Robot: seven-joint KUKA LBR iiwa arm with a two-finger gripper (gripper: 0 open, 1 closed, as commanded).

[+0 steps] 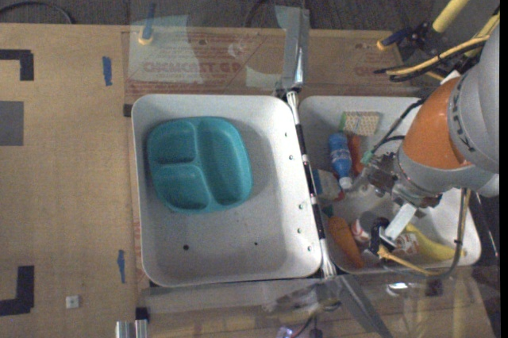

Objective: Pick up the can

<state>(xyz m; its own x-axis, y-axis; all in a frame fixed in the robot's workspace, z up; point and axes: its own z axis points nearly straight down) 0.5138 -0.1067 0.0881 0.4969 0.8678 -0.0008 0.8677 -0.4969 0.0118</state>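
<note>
In the right bin [321, 118], a blue cylindrical container [340, 153] with a white end lies on its side near the left wall; it may be the can. A thin red-orange item [358, 147] lies right beside it. My gripper [376, 174] hangs over the middle of the bin, just right of and slightly below the blue container, with the grey and orange arm [432, 140] behind it. Nothing is visibly held, and the arm hides the bin's right part.
A beige textured pad [362, 122] lies at the right bin's back. An orange object [344, 241], a small pink item [361, 229] and a banana [432, 251] lie at its front. The left bin [214, 257] holds a teal divided plate [198, 163].
</note>
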